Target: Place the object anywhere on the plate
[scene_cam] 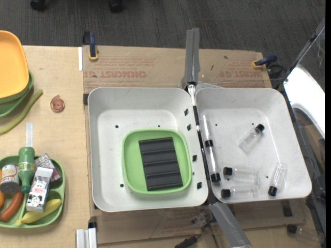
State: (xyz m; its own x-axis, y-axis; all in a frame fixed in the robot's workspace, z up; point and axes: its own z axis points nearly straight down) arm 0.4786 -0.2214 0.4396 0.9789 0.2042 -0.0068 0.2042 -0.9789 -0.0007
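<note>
Currently, two shallow white bins are seen side by side on a cardboard-covered surface (129, 68). In the left bin (103, 107) a green plate (132, 161) lies flat, with a dark ribbed block (160, 163) resting across its middle. In the right bin (274, 102) several clear tubes with black caps are scattered: one long tube (208, 143) lies along the left wall, one small tube (252, 137) sits alone near the middle, and three more are grouped along the near edge (243, 182).

The state of the pincer cannot be told, and nothing is seen to be held.

Trouble is judged most likely at the pick. The tubes are clear, round and smooth, so they could be misjudged, rolled aside or squeezed out of a grip. The long tube is pressed against the wall, leaving little room for a finger on that side. The near tubes lie close together, so a neighbour could be knocked or caught as well. The lone tube looks the easiest to take.

On the plate, the ribbed block covers most of the middle; a tube set there could roll along or off it and over the rim.

To the far left of the bins, a stack of yellow and green plates (10, 76), a small pink ring (57, 104) and a green tray of toy food (31, 195) are seen, well apart from the work.
</note>
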